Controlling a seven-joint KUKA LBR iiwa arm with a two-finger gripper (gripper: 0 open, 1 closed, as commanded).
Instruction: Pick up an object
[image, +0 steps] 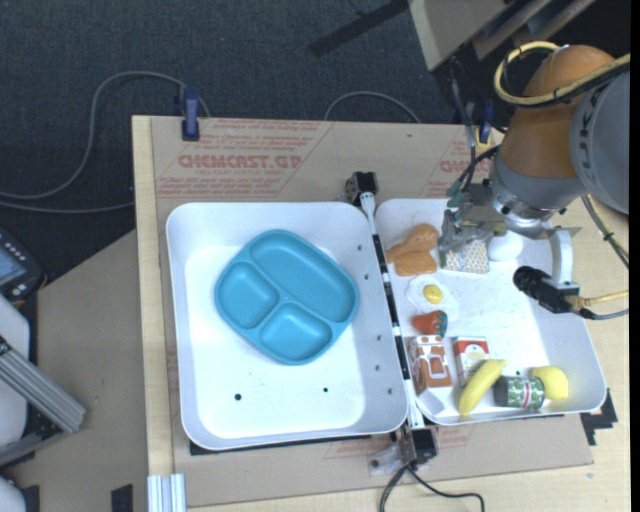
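The gripper hangs low at the right bin's far edge over a speckled packet, apparently mid-reach; finger state unclear, so closing comes next.

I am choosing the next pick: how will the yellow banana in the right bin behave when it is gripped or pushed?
The banana looks curved and smooth, so it may pivot or slip when squeezed. It leans against the can, so a push would probably move both.
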